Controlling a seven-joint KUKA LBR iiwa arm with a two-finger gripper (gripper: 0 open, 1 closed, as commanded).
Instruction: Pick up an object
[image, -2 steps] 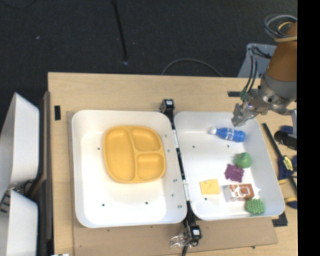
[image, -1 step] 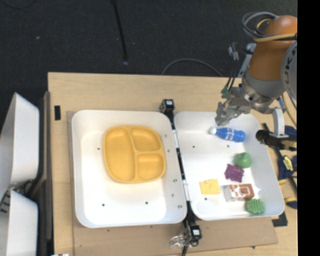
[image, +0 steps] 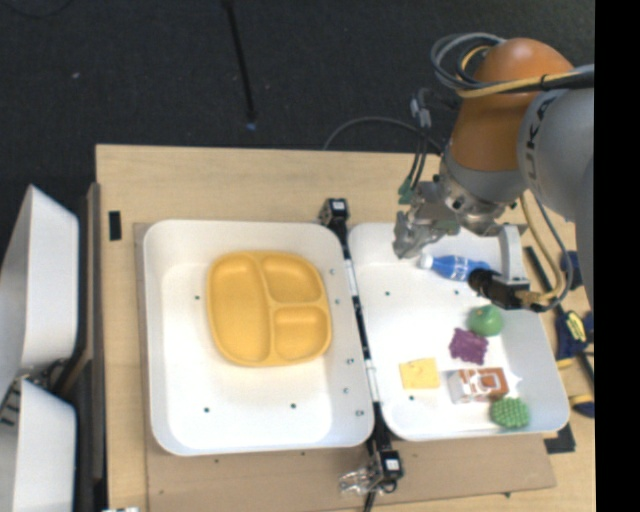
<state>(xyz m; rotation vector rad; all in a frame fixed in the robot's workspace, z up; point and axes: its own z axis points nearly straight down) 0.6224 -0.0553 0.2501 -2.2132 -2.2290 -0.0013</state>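
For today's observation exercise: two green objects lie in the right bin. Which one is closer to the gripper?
The smooth green ball, just above the purple toy. The bumpy green object lies farther from the gripper, at the bin's near edge.

left bin (image: 160, 400): yellow divided plate (image: 268, 306) | wooden bench (image: 250, 180) | dark floor (image: 150, 70)

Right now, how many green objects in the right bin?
2: a smooth green ball by the right wall, and a bumpy green ball in the near right corner. The arm may hide more.

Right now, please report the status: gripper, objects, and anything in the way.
Gripper over right bin's far corner, holding nothing visible. Bottle just beside it; ball, yellow block nearer the camera. Yellow tray in left bin.
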